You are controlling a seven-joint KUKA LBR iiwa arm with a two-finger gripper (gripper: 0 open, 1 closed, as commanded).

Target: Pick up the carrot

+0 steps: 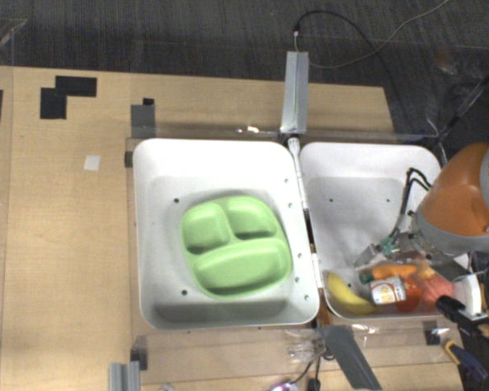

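Two bins: left bin (159,218) bears a green divided plate (235,244); right bin (350,177) holds the clutter the arm works over.
Arm: grey, with an orange band (460,198) above the wrist, reaching in from the right and bent down into the near right corner of the right bin.
Gripper: gripper (389,249) sits low among the items; its metal parts show just under the wrist.
Fingers: cannot tell whether they are wide, narrow or holding anything; the wrist and the clutter mask them.
Carrot: the orange piece taken to be the carrot (391,271) lies just below the fingers, close enough that contact cannot be ruled in or out.
Banana: banana (348,293) lies down and to the left of the fingers, near them, along the bin's near wall.
Bottle: a small bottle (389,292) with a pale label rests below the fingers, just past the carrot, touching a red item (436,290) to its right.
Done: the approach looks made, judging by how low the gripper is over the pile.
Left: a confirmed grasp and the lift; nothing shows the carrot off the bin floor.
Risk: the carrot is packed against its neighbours, so a closing grip may catch the bottle instead.
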